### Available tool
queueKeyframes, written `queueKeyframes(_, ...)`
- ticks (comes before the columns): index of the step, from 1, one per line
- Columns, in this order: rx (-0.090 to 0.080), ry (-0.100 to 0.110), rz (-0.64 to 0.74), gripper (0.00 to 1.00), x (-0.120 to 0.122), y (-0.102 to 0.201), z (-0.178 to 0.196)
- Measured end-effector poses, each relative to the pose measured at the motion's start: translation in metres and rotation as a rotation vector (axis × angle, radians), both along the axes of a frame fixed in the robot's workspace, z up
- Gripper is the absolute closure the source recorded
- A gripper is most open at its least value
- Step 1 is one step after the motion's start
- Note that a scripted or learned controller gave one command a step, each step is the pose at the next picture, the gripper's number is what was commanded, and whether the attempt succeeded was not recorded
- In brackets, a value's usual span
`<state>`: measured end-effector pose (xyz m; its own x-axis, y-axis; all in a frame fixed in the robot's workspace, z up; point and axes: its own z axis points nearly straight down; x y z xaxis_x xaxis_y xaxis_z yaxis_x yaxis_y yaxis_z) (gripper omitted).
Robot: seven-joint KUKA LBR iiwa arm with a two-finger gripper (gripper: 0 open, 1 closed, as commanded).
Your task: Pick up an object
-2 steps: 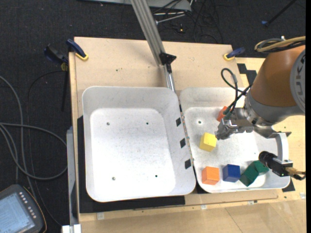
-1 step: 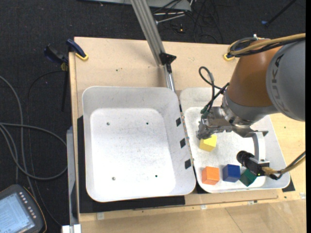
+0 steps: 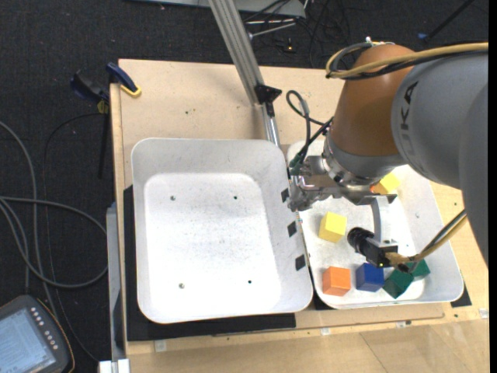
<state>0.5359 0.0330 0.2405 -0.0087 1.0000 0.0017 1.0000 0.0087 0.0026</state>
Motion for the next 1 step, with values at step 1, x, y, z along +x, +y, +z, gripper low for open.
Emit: queueKeyframes(1,0.0,0.0,-0.001,1.0,0.016,0.0491,0.0074)
